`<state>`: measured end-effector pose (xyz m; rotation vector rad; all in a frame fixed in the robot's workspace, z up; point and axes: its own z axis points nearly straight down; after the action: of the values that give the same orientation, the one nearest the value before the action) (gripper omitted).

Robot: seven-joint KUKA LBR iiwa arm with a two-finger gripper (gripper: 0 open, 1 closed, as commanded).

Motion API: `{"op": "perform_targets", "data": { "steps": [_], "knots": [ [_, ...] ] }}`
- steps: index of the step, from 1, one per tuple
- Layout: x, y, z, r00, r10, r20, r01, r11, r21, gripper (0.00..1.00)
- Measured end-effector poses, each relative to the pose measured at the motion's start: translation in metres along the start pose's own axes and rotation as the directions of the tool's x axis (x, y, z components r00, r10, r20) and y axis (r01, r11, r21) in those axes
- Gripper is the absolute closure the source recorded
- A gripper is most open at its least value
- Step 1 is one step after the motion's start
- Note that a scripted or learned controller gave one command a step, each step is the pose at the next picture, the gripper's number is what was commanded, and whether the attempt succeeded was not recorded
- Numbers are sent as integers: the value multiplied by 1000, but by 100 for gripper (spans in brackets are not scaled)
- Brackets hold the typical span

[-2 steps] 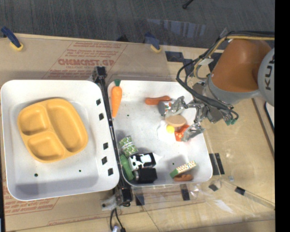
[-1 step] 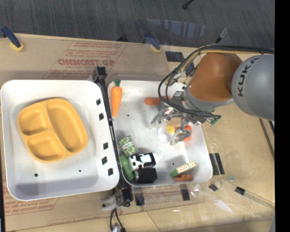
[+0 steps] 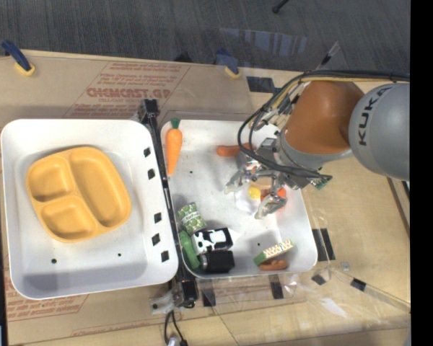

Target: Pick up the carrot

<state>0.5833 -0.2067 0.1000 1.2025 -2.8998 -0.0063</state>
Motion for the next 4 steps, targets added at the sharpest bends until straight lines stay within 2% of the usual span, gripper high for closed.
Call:
{"op": "perform_targets", "data": {
  "steps": [1,2,3,4],
  "knots": [
    [5,4,7,977,-212,0,212,977,1,0],
    [1,4,-5,976,-218,3,218,976,3,100],
    [-35,-37,-140,926,-378,2,377,926,19,100],
    [-51,-55,-241,937,-349,1,349,937,17,100]
  ]
}}
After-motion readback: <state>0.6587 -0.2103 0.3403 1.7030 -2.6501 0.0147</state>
